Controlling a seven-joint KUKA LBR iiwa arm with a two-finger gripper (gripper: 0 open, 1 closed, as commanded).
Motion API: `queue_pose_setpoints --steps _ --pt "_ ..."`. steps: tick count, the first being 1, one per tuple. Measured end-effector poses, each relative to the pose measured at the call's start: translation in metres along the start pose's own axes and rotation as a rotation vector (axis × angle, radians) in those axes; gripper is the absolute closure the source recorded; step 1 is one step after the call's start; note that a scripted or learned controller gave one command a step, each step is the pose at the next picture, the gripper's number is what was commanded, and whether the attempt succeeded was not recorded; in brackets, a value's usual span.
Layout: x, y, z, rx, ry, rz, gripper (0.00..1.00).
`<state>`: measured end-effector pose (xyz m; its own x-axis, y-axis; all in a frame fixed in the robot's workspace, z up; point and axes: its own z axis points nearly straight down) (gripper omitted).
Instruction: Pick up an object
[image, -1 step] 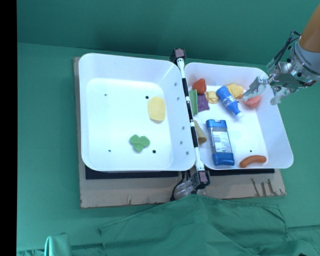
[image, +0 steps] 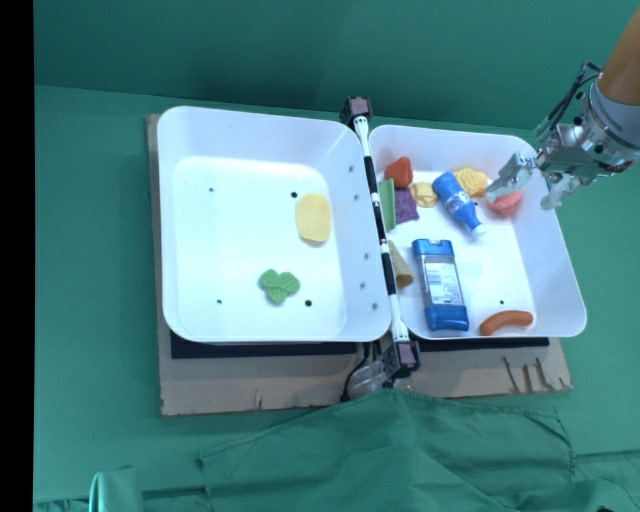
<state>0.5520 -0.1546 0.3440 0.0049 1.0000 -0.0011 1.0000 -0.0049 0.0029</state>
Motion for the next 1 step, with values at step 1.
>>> queue_pose_setpoints --steps 1 --pt "0.0041 -0.0082 0.0544 0.005 0.0 -0.001 0.0"
